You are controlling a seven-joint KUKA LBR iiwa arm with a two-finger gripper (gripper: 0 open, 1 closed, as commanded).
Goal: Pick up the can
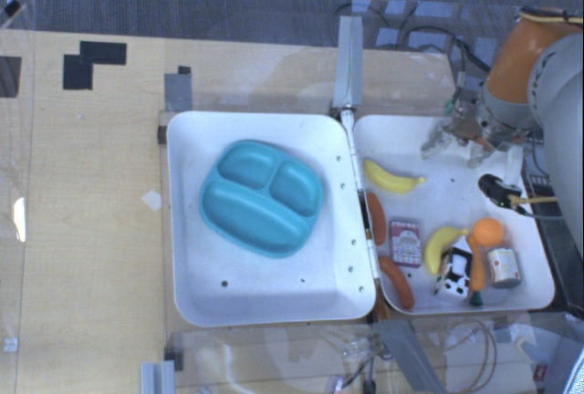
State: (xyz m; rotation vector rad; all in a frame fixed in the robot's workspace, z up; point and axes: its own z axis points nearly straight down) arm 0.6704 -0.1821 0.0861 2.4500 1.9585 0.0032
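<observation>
The can (504, 266) is small, with a pale label and a grey top. It stands in the front right corner of the right bin (401, 139), just below an orange ball (489, 232). My gripper (456, 150) hangs over the back of that bin, well behind the can. Its fingers are spread open with nothing between them.
The right bin also holds two bananas (392, 177) (442, 246), two sausages (396, 281) (375, 217), a red packet (404, 243), a black-and-white cow toy (453, 272) and a carrot (477, 272) beside the can. A blue divided plate (262, 197) lies in the left bin (196, 292).
</observation>
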